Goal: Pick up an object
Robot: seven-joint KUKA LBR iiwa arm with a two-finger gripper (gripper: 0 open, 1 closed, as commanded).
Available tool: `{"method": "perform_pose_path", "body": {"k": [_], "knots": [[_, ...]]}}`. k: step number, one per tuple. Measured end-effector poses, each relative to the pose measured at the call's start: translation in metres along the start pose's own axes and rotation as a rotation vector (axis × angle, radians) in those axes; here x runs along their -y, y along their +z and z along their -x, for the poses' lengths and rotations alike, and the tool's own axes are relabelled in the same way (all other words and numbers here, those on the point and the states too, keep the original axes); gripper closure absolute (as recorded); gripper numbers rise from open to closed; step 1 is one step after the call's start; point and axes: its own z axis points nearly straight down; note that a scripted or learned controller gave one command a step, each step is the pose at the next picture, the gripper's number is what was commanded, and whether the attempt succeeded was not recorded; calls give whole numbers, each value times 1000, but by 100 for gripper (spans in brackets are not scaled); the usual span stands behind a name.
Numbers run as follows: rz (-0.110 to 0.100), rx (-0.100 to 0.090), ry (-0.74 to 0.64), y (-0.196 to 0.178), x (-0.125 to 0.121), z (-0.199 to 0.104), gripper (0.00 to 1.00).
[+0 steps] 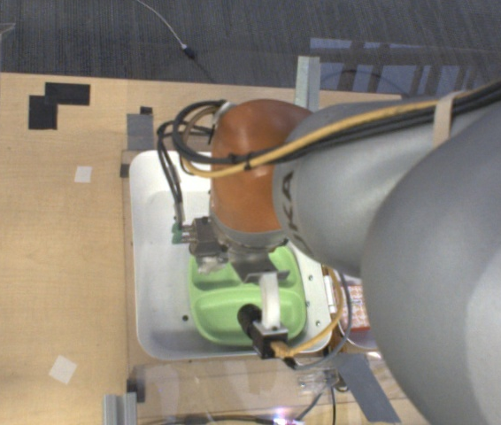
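The grey arm (pixel 410 237) reaches in from the right, its orange band (pixel 246 175) bent straight down over the white bin (pixel 155 237); the gripper (pixel 233 253) sits low at the bin's middle, on a rounded green plastic container (pixel 224 312); whether it grips cannot be told; the container lies flat toward the bin's near edge, its far end hidden beneath the wrist, so its long axis is unclear.

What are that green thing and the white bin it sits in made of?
Green thing: probably moulded plastic, smooth with rounded edges and a soft sheen. White bin: likely plastic too, one even matte-white surface with rounded corners. Neither is certain from looks.
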Motion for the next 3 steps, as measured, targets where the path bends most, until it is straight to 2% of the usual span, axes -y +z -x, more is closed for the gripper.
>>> {"method": "perform_pose_path", "body": {"k": [1,2,3], "knots": [[1,-1,303,-1,0,-1,100],[3,-1,-63,-29,-7,-7,100],[1,0,-274,-13,0,-2,100]]}}
